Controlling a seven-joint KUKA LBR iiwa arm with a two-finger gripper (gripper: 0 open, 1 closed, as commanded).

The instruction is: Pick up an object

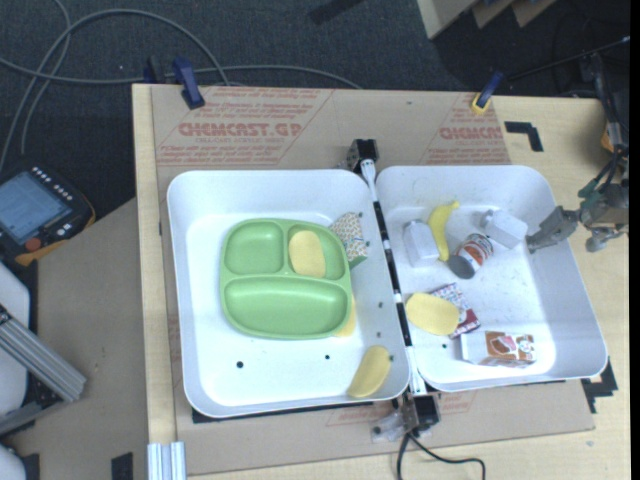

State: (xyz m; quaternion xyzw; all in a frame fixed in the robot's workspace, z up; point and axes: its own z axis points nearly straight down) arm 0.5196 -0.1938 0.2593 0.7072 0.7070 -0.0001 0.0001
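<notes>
1. Gripper (pixel 560 225) reaches in from the right edge, over the right rim of the right bin (pixel 580 298); one dark finger tip points into that bin; whether its fingers are apart or together, I cannot tell; nothing shows between them.
2. Left bin (pixel 190 268) lies well to the gripper's left, touching the right bin along a middle seam.
3. Green tray (pixel 280 303), with three compartments, sits in the left bin, far left of the gripper; a yellow piece (pixel 308 253) lies in its upper right compartment.
4. Yellow oval (pixel 433 313) lies below and left of the gripper, by the seam; a second yellow piece (pixel 371 371) lies in the left bin's lower right corner.
5. Carton (pixel 500 348), white with an orange picture, lies below the gripper, near the bin's front wall.
6. White block (pixel 504 228) lies just left of the gripper, apart from it; a can (pixel 472 254) lies tilted just beyond the block.
7. Banana (pixel 441 221) and a white packet (pixel 419 240) lie farther left.
</notes>
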